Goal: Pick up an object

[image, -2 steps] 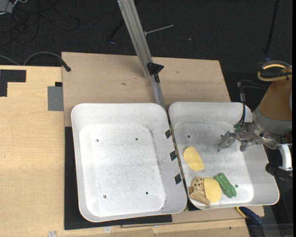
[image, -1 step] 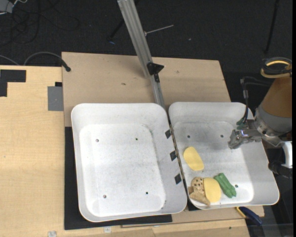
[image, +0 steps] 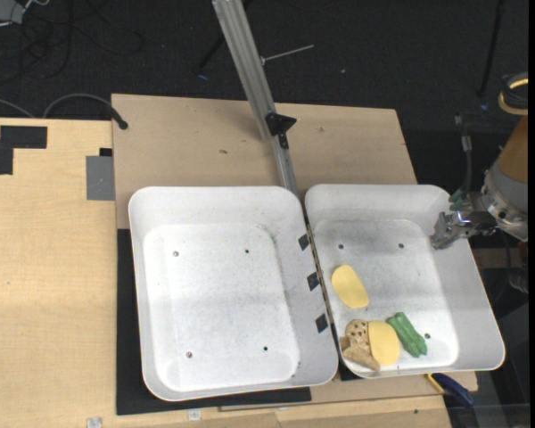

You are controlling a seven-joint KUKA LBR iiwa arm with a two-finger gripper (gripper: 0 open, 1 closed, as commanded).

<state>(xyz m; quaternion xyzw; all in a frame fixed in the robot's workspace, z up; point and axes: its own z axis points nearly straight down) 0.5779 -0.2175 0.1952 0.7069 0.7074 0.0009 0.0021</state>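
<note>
1. Nearest the camera, in the near corner of the right bin (image: 464,275) by the divider, a small cluster of objects lies together: a tan speckled piece (image: 358,335) with a beige scrap (image: 362,356) just below it, a yellow oval object (image: 383,343) touching them on the right, and a green object (image: 407,334) lying at a slant just beside the yellow one.
2. A second yellow piece (image: 349,286) lies a little farther up the same bin, close to the divider and apart from the cluster.
3. The left bin (image: 152,239) sits side by side with the right one on the worktop (image: 339,141); small dark dots mark its floor.
4. Black clips (image: 313,280) sit along the seam where the two bins meet.
5. The gripper (image: 448,227) hangs at the right edge of the right bin, near its far corner, well apart from every object in the bin.
6. Whether the fingers are apart or together I cannot tell; they are small and blurred, and nothing is visible between them.
7. The grey arm (image: 508,199) enters from the right, with its orange band (image: 517,154) above the wrist.
8. A slanted metal rail (image: 250,78) runs from the far side of the worktop down toward the seam between the bins.
</note>
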